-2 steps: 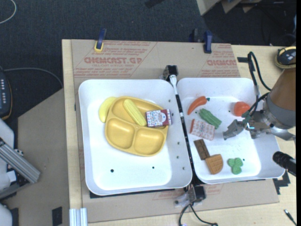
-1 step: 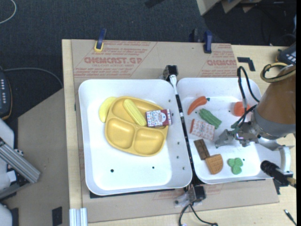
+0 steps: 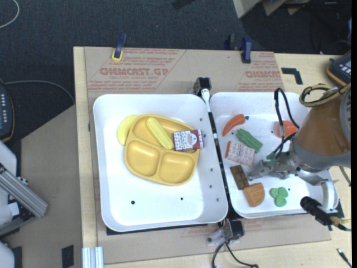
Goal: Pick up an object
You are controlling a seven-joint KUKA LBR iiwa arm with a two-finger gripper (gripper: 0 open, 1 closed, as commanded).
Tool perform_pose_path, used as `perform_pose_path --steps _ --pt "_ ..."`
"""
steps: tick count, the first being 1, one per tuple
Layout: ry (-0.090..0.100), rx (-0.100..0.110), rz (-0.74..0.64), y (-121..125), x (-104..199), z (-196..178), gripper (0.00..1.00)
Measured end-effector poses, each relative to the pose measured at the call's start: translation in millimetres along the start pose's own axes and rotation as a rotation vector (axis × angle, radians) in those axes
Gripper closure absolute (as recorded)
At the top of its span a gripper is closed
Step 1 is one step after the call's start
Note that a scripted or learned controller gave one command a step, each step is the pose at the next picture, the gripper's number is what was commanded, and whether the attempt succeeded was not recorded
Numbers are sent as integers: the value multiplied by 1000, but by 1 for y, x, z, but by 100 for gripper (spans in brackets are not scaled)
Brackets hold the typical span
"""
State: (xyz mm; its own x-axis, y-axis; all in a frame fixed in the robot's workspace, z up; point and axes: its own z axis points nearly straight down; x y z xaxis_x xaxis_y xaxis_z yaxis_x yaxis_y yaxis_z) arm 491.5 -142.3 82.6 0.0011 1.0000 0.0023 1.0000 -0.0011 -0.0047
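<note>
Toy foods lie loose in the right bin (image 3: 220, 149), in the right half of the frame, spread apart so each offers a grasp. The end effector (image 3: 262, 169) hangs low over the bin's middle, just beside a flat brown bar (image 3: 239, 176) and a pale packet (image 3: 239, 151); I cannot tell how it is set, being blurred. A green pickle (image 3: 249, 139) and an orange carrot (image 3: 233, 123) look smooth, moulded plastic. At centre left, a yellow sectioned plate (image 3: 159, 166) cradles a corn cob (image 3: 159, 133) and a small carton (image 3: 186, 140).

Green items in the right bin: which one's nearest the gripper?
The dark green pickle-like piece, lying long just up-left of the gripper. The other, a small bright green clump, sits farther off, beside the brown waffle piece.
</note>
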Motion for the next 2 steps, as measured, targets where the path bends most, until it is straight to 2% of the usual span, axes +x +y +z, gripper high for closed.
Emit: perform_pose_path --steps 1,2 --pt "-2 -5 1 1 -1 -12 100" --pt "-5 -12 -2 2 0 -76 100"
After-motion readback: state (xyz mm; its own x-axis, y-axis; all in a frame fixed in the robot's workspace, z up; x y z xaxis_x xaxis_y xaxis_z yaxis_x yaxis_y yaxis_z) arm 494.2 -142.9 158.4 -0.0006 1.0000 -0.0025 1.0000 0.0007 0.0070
